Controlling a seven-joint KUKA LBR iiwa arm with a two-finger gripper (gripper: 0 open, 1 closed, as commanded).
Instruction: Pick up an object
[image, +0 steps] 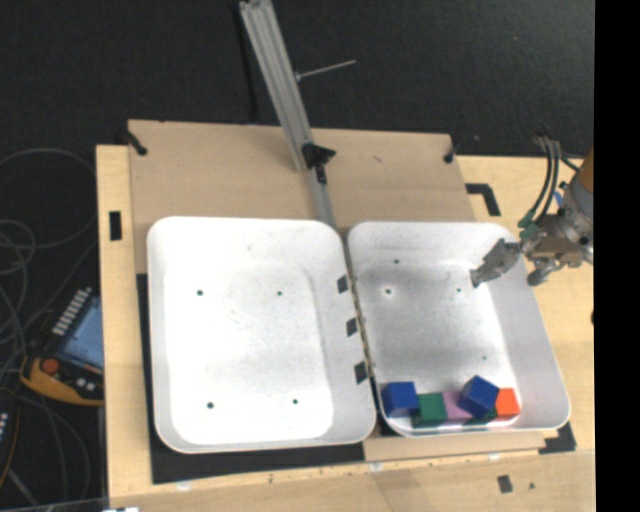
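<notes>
Right bin (520, 330): blocks (450, 400) far below jaws

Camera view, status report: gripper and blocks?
Gripper over right white bin's far right edge. Small coloured blocks clustered along its near wall, untouched. Path clear.

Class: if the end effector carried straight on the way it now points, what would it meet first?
Probably the bare floor of the right bin; the end effector points down-left, well short of the blocks. Depth is unclear.
</notes>
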